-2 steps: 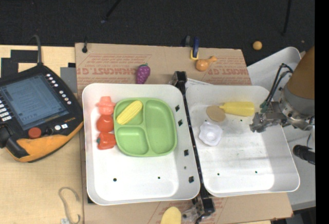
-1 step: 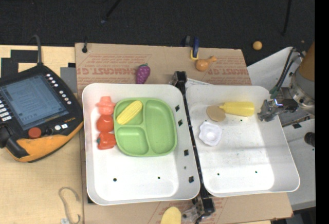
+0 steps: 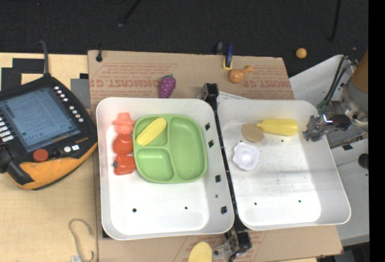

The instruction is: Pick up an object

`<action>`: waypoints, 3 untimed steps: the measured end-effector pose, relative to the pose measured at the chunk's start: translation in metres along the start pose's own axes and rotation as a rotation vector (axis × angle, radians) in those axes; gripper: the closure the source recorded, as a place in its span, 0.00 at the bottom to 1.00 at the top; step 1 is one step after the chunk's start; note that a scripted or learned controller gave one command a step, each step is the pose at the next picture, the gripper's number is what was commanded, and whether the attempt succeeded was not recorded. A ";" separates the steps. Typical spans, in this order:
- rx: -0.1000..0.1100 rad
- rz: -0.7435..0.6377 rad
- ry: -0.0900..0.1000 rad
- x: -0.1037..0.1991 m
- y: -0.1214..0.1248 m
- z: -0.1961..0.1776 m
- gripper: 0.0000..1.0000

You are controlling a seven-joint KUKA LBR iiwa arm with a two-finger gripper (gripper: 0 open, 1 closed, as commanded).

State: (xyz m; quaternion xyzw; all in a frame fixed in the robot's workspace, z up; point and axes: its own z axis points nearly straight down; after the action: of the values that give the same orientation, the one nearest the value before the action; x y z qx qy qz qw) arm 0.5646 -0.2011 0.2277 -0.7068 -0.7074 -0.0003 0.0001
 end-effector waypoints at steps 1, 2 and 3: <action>0.001 -0.004 0.002 0.060 0.012 -0.004 1.00; 0.002 -0.003 0.001 0.119 0.024 -0.003 1.00; 0.002 -0.002 0.001 0.170 0.029 -0.010 1.00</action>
State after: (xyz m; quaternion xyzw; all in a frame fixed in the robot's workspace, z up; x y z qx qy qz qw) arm 0.5935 -0.0310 0.2383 -0.7062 -0.7080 0.0000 0.0011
